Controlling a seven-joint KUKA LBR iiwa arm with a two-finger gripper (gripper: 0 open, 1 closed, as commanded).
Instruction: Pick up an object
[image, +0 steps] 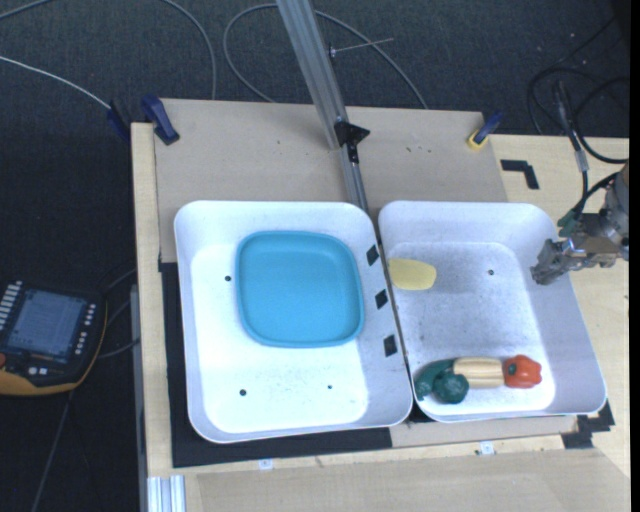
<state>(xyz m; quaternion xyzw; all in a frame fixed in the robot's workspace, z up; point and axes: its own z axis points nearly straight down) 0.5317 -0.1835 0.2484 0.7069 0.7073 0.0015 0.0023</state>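
Observation:
The right bin (560, 330) holds a pale yellow piece (412, 274) near its left wall. Along its front edge lie a dark green lump (442, 384), a tan roll (478, 372) and a red pepper-like toy (521, 372), side by side. My gripper (556, 258) hangs at the bin's right rim, well apart from all of them, and I see nothing between its fingers. Its tips are too small and blurred to read.
The left bin (205, 330) carries a square blue plate (300, 288). A metal pole (325, 85) slants down to the gap between the bins. Blue and yellow clamps sit on the board's far edge. A handheld pendant (45, 330) lies on the floor at left.

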